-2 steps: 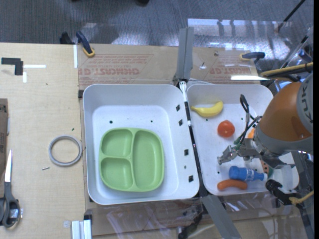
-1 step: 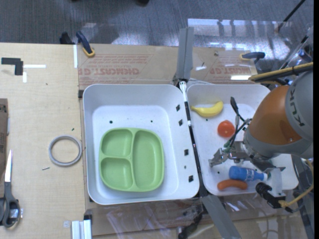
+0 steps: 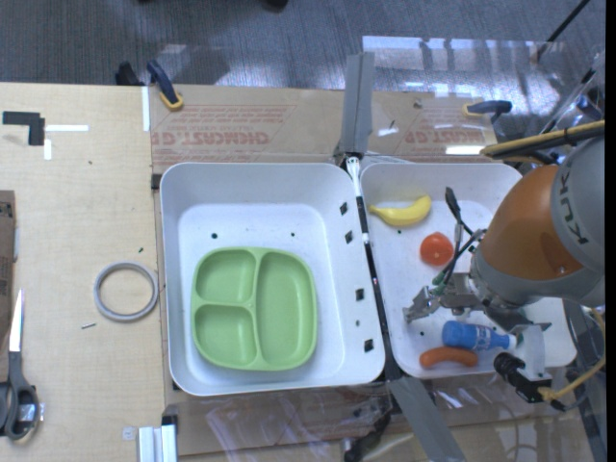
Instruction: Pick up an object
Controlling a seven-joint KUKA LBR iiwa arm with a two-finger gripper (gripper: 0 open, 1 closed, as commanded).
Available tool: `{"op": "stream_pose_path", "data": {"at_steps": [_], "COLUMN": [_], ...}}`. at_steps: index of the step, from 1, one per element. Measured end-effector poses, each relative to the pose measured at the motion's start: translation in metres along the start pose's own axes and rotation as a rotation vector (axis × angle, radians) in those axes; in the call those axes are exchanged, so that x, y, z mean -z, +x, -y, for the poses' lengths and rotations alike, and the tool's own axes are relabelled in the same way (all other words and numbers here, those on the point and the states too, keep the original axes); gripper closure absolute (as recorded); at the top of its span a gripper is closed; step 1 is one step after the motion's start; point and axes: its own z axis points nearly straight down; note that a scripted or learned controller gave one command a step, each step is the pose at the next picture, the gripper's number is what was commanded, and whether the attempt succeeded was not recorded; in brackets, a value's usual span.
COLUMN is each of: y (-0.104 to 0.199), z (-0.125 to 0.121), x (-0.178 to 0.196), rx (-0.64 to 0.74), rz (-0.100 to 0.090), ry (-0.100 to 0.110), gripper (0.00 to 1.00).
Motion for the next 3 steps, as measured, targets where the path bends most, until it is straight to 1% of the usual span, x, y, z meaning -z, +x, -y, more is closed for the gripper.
{"op": "stream_pose_path", "data": {"at_steps": [3], "y": [0.0000], "z": [0.0000], "x": [0.0000], "rx": [0.000], "rz": [0.000], "ry": [0.000], "gripper": [0.00]}}
